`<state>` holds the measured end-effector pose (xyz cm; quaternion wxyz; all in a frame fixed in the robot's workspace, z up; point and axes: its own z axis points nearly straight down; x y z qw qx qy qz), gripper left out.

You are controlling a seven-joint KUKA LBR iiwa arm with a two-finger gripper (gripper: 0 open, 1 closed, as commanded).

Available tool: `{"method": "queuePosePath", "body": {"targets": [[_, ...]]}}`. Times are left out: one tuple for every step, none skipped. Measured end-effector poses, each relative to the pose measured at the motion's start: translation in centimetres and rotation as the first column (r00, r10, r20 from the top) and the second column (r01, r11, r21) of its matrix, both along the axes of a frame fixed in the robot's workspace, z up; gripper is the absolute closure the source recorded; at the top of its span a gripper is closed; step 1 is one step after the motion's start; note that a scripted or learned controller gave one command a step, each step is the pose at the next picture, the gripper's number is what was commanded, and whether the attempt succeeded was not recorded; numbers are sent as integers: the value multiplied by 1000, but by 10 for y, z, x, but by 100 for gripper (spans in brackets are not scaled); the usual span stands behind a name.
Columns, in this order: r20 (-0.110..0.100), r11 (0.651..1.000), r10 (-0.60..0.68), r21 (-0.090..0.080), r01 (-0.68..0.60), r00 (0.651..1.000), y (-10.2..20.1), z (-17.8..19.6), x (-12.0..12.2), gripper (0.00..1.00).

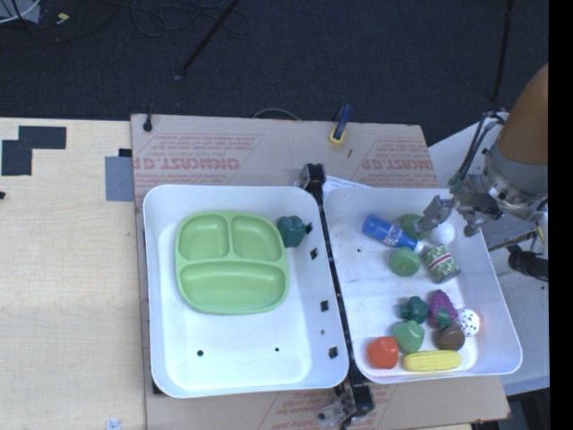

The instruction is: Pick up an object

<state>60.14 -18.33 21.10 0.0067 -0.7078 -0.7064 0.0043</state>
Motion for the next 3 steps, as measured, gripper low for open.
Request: {"method": "queuePosePath", "body": {"targets": [[13,1000,2,-2,-2,1000,0,9,3,0],[10,1000,6,-2,-6,1000,2,-39,11,0],[12,1000,8,-2,-8,1000,8,-83,15,0]]}}
